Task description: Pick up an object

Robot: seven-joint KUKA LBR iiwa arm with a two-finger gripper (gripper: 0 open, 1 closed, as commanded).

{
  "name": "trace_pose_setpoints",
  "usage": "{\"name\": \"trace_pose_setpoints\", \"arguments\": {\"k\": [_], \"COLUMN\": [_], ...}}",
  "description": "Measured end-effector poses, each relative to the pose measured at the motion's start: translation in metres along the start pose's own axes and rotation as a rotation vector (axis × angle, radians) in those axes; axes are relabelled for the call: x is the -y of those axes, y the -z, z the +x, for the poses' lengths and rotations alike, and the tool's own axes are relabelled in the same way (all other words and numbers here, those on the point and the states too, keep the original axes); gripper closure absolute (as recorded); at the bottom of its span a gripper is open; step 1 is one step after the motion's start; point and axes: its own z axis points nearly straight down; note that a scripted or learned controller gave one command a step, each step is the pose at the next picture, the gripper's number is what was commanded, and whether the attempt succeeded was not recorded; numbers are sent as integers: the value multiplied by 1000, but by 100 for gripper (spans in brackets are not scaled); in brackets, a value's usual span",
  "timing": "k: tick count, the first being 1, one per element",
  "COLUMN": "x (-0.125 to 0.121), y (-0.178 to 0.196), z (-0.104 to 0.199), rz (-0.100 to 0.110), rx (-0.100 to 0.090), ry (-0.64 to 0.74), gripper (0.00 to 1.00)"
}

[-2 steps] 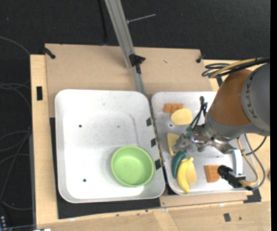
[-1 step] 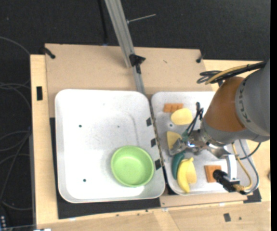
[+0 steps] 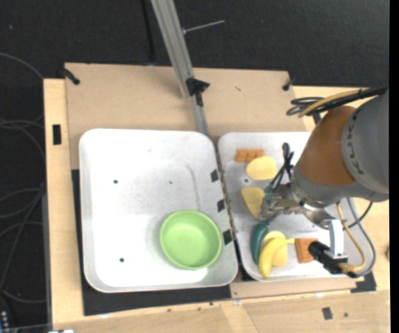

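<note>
Dark floor with loose cables surrounds a tan tabletop [image 3: 143,99] carrying two white bins. Using the green bowl [image 3: 191,238] in the left bin [image 3: 116,165] as the landmark: everything graspable sits to its right, in the right bin [image 3: 249,272], where the arm's gripper [image 3: 272,203] hangs low over a yellow wedge [image 3: 252,200]. Can't tell if the gripper is clenched or released, the wrist hides it. Just past the bowl's right side lies a yellow banana [image 3: 274,250] against a teal piece [image 3: 258,236], with orange blocks [image 3: 303,250] nearby. My worry: stuff is packed tight, so a descent could nudge neighbours or close on nothing.
</note>
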Motion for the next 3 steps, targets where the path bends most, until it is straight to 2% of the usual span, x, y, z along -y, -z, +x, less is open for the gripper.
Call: {"name": "trace_pose_setpoints", "arguments": {"k": [3], "x": [-15], "y": [151], "z": [-1], "rz": [-3], "rx": [1], "ry": [10], "gripper": [100]}}
